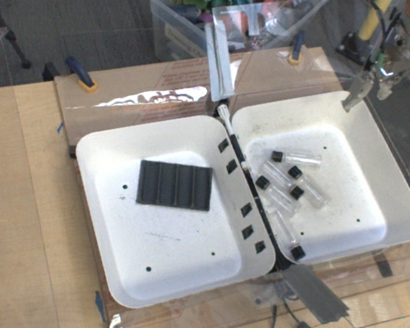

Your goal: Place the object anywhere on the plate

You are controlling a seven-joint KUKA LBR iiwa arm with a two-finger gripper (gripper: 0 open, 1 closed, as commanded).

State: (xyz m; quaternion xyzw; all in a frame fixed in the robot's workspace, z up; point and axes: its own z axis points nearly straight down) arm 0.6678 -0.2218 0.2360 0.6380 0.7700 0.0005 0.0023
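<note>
On the wooden desk (23, 225), the left bin (130, 277) holds the black ribbed plate (174, 185), the clear black-capped tubes (291, 181) all lie in the right bin (397, 222), so nothing is placed; the pincer's state I cannot tell.

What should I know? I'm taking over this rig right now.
Tool: at the right bin's far right corner, apart from the tubes.
Clear black-capped tubes: loose in the right bin.
Black ribbed plate: flat in the left bin, no tube on it.
Done: nothing yet.
Left: pick one tube and set it on the plate.
</note>
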